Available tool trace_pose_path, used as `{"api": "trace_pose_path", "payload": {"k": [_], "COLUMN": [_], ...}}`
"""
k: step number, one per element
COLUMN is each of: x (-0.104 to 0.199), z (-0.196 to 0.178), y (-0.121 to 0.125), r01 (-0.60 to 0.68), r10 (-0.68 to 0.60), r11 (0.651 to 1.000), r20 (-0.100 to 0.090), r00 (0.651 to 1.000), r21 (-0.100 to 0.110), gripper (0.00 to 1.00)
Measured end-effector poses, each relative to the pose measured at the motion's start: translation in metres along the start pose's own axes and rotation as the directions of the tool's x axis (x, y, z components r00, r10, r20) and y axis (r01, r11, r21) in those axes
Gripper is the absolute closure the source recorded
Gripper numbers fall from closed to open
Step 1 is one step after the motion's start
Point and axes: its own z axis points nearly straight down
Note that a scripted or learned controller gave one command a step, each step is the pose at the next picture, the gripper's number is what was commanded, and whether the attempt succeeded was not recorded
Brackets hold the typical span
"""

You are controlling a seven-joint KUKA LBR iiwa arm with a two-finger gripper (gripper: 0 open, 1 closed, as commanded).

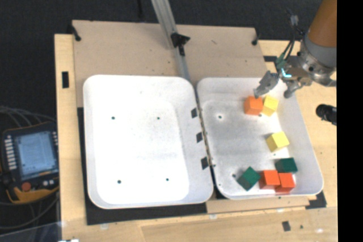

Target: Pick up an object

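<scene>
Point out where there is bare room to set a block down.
The left bin floor is bare; so is the right bin along the hinge. Crowded: blocks near the gripper and in the near right corner.

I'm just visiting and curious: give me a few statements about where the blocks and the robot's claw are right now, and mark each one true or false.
1. All the blocks lie in the right bin. True.
2. The gripper is above the left bin. False: it hangs over the far end of the right bin, just beyond the upper orange block.
3. The upper orange block touches a yellow block. True: they sit side by side.
4. There are three green blocks. False: there are two, one green block near the bin's near edge and a darker green block beside the orange pair.
5. The second yellow block lies apart from the others. True.
</scene>
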Motion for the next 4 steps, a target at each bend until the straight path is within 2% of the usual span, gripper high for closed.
{"api": "trace_pose_path", "payload": {"k": [1,4], "x": [0.0,0.005], "z": [-0.003,0.124], "y": [0.001,-0.004], "r01": [0.001,-0.005], "r10": [-0.001,0.005], "r11": [1.0,1.0], "r20": [0.002,0.003], "r00": [1.0,1.0], "r21": [-0.005,0.0], "gripper": [0.0,0.0]}}
